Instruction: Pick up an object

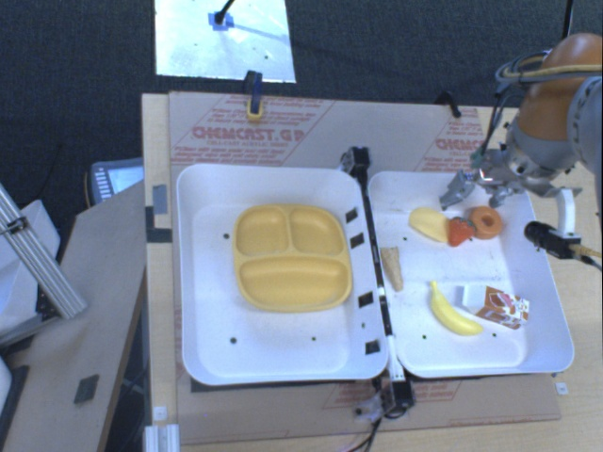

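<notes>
Arm [556, 92]: grey with an orange band above the wrist, entering from the right and bent down toward the far right of the scene, wrist angled leftward and down. Gripper [471, 188]: metal, low at the arm's left end, two fingers [456, 192] pointing down and left, spread apart with nothing between them.

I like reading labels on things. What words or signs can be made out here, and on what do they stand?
"CHEMCAST GP": red print on the brown board behind the bins.
The same red print at the board's right: cut off, unreadable.
Small carton in the right bin: printing too small to read.
</notes>
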